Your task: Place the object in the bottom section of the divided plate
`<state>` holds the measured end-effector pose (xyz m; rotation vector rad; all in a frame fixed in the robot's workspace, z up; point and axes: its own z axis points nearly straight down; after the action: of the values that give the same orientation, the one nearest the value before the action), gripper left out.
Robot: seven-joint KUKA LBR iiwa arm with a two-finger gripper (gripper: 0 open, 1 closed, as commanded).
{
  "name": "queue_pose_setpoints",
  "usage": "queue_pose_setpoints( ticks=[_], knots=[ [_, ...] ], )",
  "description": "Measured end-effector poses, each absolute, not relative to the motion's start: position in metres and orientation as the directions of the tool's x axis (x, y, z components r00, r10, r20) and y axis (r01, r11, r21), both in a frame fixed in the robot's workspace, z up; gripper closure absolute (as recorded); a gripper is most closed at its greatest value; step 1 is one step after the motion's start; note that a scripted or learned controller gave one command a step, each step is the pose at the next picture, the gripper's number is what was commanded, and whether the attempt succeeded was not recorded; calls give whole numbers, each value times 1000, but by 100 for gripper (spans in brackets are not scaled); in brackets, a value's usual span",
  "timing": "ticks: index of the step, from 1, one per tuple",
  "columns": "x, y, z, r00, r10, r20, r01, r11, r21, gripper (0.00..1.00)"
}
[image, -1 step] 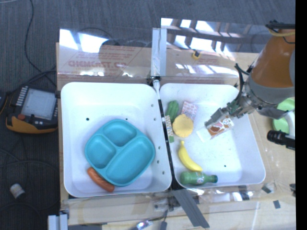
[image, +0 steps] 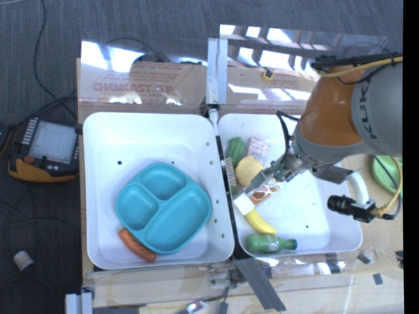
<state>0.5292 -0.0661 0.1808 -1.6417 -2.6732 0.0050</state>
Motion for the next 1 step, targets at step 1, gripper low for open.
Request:
queue_pose_setpoints(
  ticks=[1],
  knots=[
    [536, 22, 181, -794, 607, 4, 607, 794, -2, 100]
  ],
)
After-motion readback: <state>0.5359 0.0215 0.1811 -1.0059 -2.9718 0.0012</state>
